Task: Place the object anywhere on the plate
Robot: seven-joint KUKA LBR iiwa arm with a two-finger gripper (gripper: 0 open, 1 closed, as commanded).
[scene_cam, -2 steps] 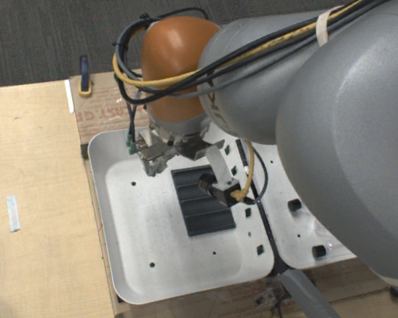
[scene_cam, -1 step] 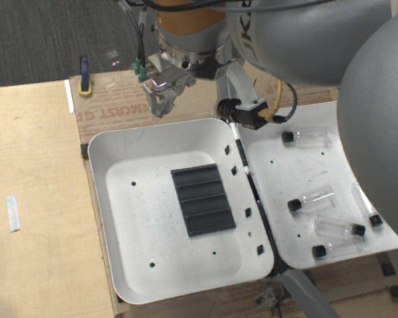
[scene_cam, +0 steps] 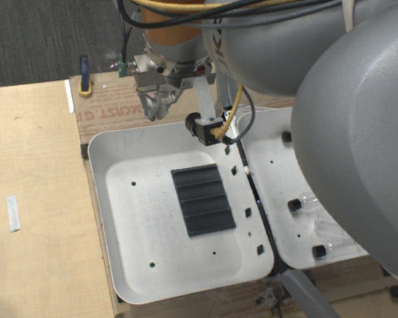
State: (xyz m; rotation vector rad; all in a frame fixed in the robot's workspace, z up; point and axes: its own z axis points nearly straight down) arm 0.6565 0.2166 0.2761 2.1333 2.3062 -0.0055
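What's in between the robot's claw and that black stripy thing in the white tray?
In the camera view, just bare white tray floor and the tray's back rim lie between the gripper and the black ridged block.

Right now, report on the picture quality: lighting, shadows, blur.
Camera view: even, soft light with no hard glare on the left bin; the black ribbed object is sharp; the arm looms close and soft-edged, covering much of the right bin; the gripper looks slightly blurred.

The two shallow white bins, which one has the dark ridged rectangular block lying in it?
The left shallow white bin: the dark ridged rectangular block lies at its middle. The right bin sits partly under the arm.
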